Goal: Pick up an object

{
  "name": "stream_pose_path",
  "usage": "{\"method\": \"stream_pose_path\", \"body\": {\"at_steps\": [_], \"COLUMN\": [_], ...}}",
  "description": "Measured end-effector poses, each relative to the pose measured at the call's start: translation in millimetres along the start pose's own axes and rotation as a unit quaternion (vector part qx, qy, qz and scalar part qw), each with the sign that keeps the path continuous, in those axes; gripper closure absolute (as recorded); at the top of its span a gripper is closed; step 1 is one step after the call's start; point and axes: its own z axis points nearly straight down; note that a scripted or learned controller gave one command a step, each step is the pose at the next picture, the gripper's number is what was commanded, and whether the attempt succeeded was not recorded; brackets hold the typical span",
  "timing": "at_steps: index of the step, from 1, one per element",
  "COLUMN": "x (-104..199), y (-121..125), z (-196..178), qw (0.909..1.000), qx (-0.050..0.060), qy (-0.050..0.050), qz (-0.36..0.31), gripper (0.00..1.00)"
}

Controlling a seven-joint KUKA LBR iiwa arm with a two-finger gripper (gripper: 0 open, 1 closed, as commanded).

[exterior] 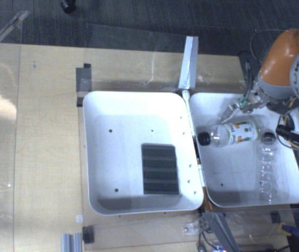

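Over the right bin [296, 190], toward two o'clock, the gripper [242, 105] hangs just above a clear bottle [228, 134] with a black cap lying on its side; I cannot tell its state. A second clear bottle [266, 167] lies toward four o'clock in that bin. At six o'clock in the left bin [102, 140] rests a dark ribbed block [160, 168].

A pale wooden bench [39, 156] bears two white bins [94, 140] [212, 101] side by side.
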Motion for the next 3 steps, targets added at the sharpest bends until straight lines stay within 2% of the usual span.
{"method": "stream_pose_path", "body": {"at_steps": [1, 2, 3], "x": [49, 61, 58], "y": [-25, 29, -16], "z": [11, 13, -25], "qw": [0.999, 0.9986, 0.9986], "qx": [0.003, 0.017, 0.004], "qy": [0.002, 0.004, 0.002], "qz": [-0.044, -0.049, -0.053], "gripper": [0.0, 0.0, 0.0]}}
